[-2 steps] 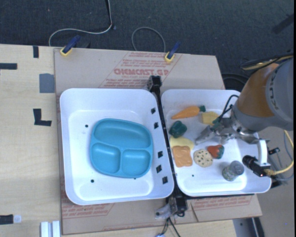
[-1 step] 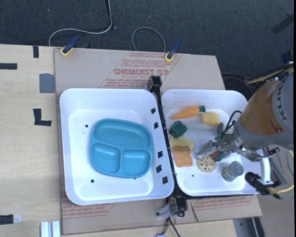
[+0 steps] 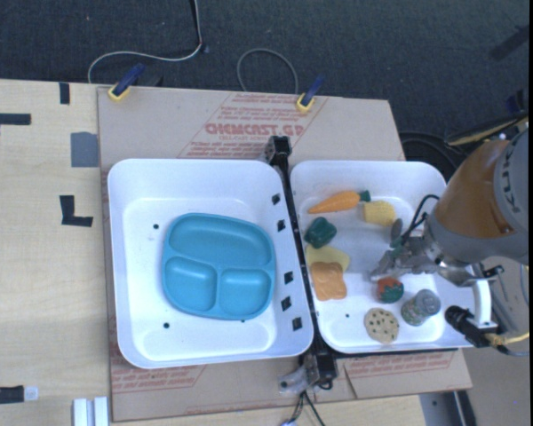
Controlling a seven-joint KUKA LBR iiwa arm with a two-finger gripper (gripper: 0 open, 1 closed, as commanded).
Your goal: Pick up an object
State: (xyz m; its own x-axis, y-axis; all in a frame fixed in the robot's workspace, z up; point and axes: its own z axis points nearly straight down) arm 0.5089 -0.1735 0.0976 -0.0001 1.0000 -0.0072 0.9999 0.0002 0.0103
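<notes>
A worktop [image 3: 35,238] of pale wood carries a cardboard sheet [image 3: 249,127], and on it two shallow white bins sit side by side, touching along a black divider. The left bin [image 3: 129,193] holds a blue sectioned plate [image 3: 218,265] lying flat near its middle. The right bin [image 3: 426,177] holds a scatter of toy foods: an orange carrot [image 3: 335,202] near the far wall, a yellow piece [image 3: 379,211] just beside its green tip, a dark green piece [image 3: 320,232] below the carrot, a pale yellow piece [image 3: 330,257] touching a toast-coloured slice [image 3: 329,281], a red and green piece [image 3: 390,289], a speckled cookie [image 3: 382,325] and a grey round piece [image 3: 421,307]. The grey arm [image 3: 480,207] with its orange band reaches in from the right. Its pincer [image 3: 393,257] hangs low in the right bin, just above the red and green piece, with its dark fingers [image 3: 396,231] spread apart and nothing visible between them.
</notes>
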